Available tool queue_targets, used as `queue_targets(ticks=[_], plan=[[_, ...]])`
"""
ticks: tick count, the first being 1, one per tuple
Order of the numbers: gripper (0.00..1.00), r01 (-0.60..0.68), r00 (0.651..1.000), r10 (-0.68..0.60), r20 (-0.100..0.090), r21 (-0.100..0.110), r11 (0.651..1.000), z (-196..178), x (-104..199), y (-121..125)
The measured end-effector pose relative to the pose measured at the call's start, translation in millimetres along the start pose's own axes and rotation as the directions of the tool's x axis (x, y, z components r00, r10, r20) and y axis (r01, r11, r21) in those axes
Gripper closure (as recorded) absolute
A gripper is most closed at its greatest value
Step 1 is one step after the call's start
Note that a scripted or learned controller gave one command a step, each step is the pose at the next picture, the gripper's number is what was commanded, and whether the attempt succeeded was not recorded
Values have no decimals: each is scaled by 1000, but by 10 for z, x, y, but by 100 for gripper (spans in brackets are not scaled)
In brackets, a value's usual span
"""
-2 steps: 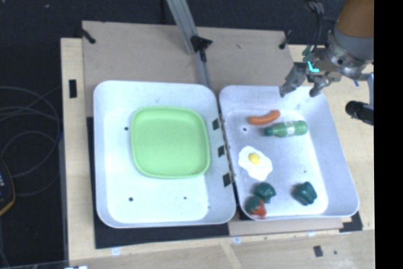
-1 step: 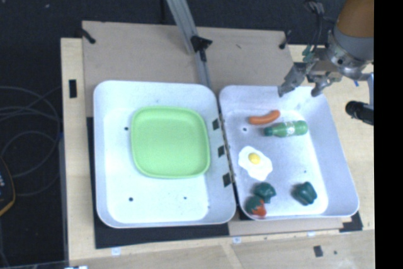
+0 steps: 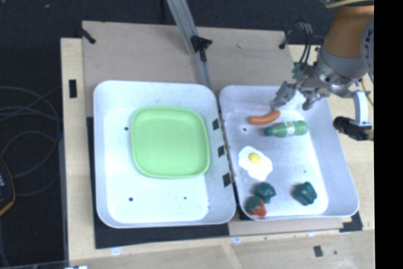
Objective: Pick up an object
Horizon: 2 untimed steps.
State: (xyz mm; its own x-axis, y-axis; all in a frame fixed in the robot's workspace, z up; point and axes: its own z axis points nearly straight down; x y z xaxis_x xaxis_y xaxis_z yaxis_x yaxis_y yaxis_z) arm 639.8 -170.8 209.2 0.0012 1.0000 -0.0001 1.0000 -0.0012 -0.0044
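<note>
We see the pincer [image 3: 295,97] w/ fingers spread, grasping nothing, over the right bin [image 3: 327,154] near its far edge. Just below lie a toy sausage [image 3: 263,117] & green bottle [image 3: 286,130]; nearer us a fried egg [image 3: 255,161]. Left bin [image 3: 113,154] has a green plate [image 3: 170,142].

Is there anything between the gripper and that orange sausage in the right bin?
Nothing visible blocks it. The gripper hangs over the far end of the right bin, open, and the sausage lies just to its near left on bare bin floor. The green bottle sits close beside the sausage, on its near side, not in the path.
</note>
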Motion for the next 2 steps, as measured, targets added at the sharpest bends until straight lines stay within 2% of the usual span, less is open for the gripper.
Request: queue_targets(ticks=[1, 2], plan=[[0, 1, 1000, -1, 0, -1, 1000, 421, -13, -15], [0, 1, 1000, -1, 0, 0, 1000, 1044, 3, -6]])
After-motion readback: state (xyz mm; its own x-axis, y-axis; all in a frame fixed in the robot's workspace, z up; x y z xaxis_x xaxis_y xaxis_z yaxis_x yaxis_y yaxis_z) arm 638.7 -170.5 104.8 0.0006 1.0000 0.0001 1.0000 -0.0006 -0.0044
